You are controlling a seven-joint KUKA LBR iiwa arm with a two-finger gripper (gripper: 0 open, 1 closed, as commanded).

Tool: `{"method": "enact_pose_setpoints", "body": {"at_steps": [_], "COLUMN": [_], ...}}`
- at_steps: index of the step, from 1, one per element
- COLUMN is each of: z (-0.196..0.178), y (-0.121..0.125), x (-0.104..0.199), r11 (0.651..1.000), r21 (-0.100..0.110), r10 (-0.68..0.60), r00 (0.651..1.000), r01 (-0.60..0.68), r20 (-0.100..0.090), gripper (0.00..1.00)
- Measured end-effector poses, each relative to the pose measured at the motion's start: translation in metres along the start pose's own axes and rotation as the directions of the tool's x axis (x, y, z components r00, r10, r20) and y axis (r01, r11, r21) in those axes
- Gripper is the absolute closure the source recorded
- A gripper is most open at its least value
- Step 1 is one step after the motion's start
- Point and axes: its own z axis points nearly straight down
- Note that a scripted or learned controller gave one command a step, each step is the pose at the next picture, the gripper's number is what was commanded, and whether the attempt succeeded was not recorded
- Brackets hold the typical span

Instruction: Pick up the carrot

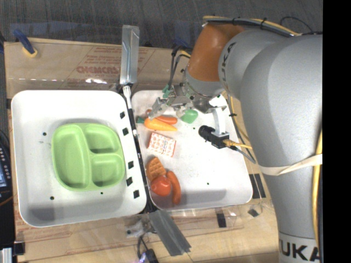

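One carrot matters here, and I see it in the right bin, up near the far end and close against the divider between the two bins. It lies flat with its long axis running roughly left to right in the camera view, the fatter orange end toward the divider and a bit of green at the left tip.

My gripper sits just beyond the carrot, toward the far wall of the bin, almost over it and a little to the right. So the carrot lies just on the near side of the tool, very close, possibly touching; I can't settle which. The metal parts at the wrist are cluttered with cables, and I cannot tell how the tool is set, nor see anything held in it.

A green toy lies just right of the carrot, close to the gripper, and a red-and-white card lies just nearer than the carrot. My judgement: the grasp should close across the carrot's short width, so near-to-far, after a small shift toward the near side.
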Motion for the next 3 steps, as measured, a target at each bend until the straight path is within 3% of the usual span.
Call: {"method": "enact_pose_setpoints", "body": {"at_steps": [1, 2, 3], "z": [0.034, -0.016, 0.046], "y": [0.004, 0.007, -0.027], "x": [-0.006, -0.026, -0.026], "r11": [0.999, 0.979, 1.000], "r21": [-0.024, -0.005, -0.001], "r10": [-0.026, -0.206, -0.013], "r00": [1.000, 0.979, 1.000], "r01": [0.026, 0.206, 0.013], "r20": [0.007, 0.003, -0.001], "gripper": [0.00, 0.00, 0.00]}}
